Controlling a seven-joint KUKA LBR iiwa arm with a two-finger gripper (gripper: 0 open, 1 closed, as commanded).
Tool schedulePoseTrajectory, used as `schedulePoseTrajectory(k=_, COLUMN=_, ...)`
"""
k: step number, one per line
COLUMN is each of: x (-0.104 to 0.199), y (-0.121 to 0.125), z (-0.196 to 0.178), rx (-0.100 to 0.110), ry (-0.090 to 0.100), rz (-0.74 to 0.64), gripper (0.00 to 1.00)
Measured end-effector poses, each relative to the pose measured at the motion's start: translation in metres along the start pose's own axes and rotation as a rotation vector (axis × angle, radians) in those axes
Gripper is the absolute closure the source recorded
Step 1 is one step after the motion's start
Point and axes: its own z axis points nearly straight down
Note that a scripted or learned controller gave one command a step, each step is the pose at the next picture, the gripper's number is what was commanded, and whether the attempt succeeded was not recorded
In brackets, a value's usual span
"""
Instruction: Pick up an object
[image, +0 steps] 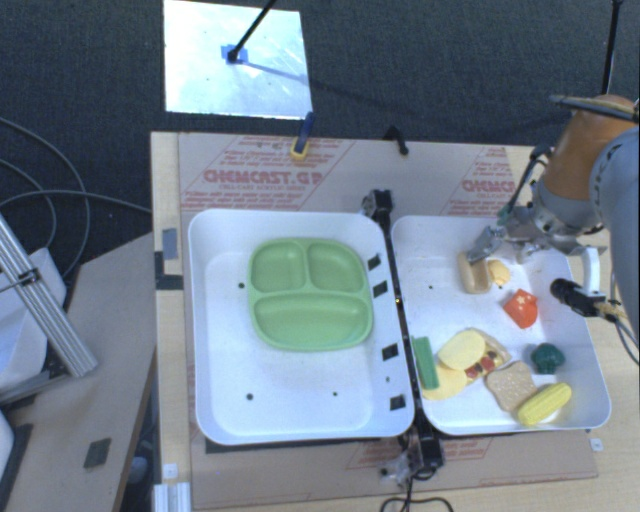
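Two shallow white plastic bins side by side on the bench, left bin (215, 400) carrying a pale green three-compartment plastic tray (308, 295) roughly at its middle. Right bin (440, 250) crowded with toy food, all placed here against the orange-red wedge-shaped piece (520, 308): up and to the left of it, a tan bread-roll-like lump (474, 275) with a small yellow bit just beside; below and left, a pale yellow slice piled on flat pieces (463, 352); farther left along the bin's inner wall, an upright-lying green bar (425, 361); below, a dark teal knobbly piece (546, 356); lower still, a beige toast-shaped slab (510, 384) touching a yellow corn cob (543, 402) near the bin's front corner. Grey arm in from the right, orange band above the wrist, gripper (492, 245) down low just above the tan lump, up-left of the wedge. Cannot tell from this slant what the end effector is doing, or whether anything sits in it.
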Motion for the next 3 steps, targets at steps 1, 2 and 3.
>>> schedulePoseTrajectory(k=1, x=0.000, y=0.000, z=0.000, rx=0.001, ry=0.001, rz=-0.001, gripper=0.00)
schedulePoseTrajectory(k=2, x=0.010, y=0.000, z=0.000, rx=0.000, ry=0.000, rz=-0.001, gripper=0.00)
schedulePoseTrajectory(k=3, x=0.052, y=0.001, z=0.000, rx=0.000, ry=0.001, rz=-0.002, gripper=0.00)
